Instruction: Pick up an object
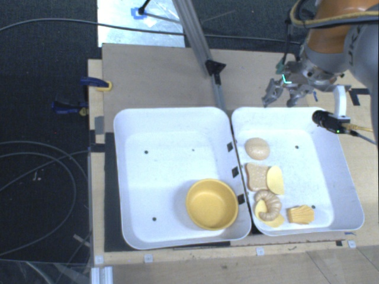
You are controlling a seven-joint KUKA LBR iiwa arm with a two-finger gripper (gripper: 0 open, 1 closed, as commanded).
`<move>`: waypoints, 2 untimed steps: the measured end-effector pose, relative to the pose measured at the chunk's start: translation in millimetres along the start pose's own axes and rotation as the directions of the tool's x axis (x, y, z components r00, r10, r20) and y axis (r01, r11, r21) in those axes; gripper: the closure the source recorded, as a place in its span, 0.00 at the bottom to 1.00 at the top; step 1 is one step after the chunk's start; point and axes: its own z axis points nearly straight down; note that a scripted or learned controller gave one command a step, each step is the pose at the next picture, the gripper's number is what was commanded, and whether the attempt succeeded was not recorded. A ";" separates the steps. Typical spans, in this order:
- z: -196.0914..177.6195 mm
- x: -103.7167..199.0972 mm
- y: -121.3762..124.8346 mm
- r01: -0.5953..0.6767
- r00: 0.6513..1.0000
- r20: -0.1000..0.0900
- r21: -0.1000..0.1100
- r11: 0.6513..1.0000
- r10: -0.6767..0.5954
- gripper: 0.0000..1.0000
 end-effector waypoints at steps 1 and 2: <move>-0.9 0.0 0.4 0.000 1.000 0.000 -0.002 1.000 0.000 0.00; 45.8 4.4 -7.5 -0.003 1.000 0.001 0.002 1.000 0.003 0.00</move>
